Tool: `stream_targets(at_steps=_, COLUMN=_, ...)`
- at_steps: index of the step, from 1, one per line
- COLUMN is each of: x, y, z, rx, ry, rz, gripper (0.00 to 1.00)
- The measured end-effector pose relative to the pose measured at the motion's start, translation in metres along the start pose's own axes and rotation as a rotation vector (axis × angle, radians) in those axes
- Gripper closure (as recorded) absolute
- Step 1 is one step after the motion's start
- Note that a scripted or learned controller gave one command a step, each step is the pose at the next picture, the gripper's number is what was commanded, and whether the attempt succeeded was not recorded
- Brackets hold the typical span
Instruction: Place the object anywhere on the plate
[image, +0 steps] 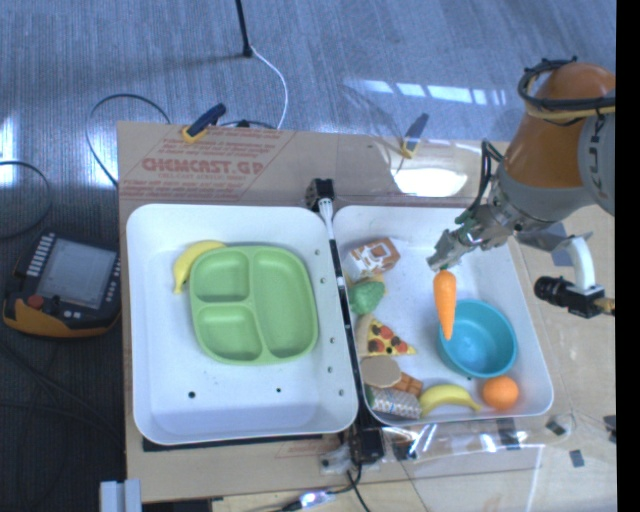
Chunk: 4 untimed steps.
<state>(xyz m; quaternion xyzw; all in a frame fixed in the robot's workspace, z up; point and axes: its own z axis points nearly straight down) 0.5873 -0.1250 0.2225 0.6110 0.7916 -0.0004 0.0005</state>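
A green three-compartment plate (252, 303) lies in the left bin (160, 400). An orange carrot (445, 300) stands nearly upright in the right bin (415, 290), with its thin end over the rim of a blue bowl (485, 345). My gripper (442, 260) is directly above the carrot. The carrot's thick end meets the gripper's tip, and I cannot make out whether the carrot is gripped.
A yellow banana (190, 262) lies against the plate's upper left edge. The right bin also holds a brown snack pack (373, 255), a green pepper (366, 296), a pizza slice (385, 342), a cookie (380, 372), a second banana (445, 398) and an orange (500, 392).
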Motion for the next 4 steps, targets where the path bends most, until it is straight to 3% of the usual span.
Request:
stream_targets(at_steps=1, x=0.085, y=0.042, z=0.034, rx=0.004, ry=0.004, rz=0.045, gripper=1.0)
stream_targets(at_steps=2, x=0.167, y=0.047, z=0.037, rx=0.004, ry=0.001, rz=0.335, gripper=1.0)
stream_targets(at_steps=3, x=0.204, y=0.077, z=-0.008, rx=-0.001, ry=0.0, rz=0.335, gripper=1.0)
stream_targets(at_steps=4, x=0.202, y=0.075, z=-0.006, rx=0.004, ry=-0.003, rz=0.337, gripper=0.0)
